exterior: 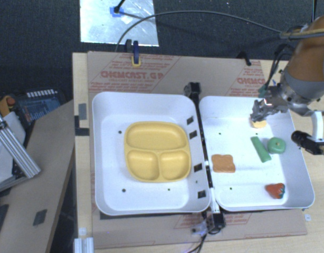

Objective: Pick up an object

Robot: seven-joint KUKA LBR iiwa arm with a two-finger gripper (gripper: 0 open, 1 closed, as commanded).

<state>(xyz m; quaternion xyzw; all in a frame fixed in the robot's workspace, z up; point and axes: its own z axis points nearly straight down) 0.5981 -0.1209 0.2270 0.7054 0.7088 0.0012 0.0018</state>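
The step in hand looks like the reach: the pincer (261,111) hangs directly over a small yellow piece (259,123) at the far side of the right bin (230,107) (whether it is released or clenched, I cannot tell). Next, it likely needs a short descent and a firm close. The arm (308,62) leans in from the right, wrist angled down.

Even, bright overhead light washes out the white bins (151,101), glare hits the foil sheet (117,15), and detail is soft.
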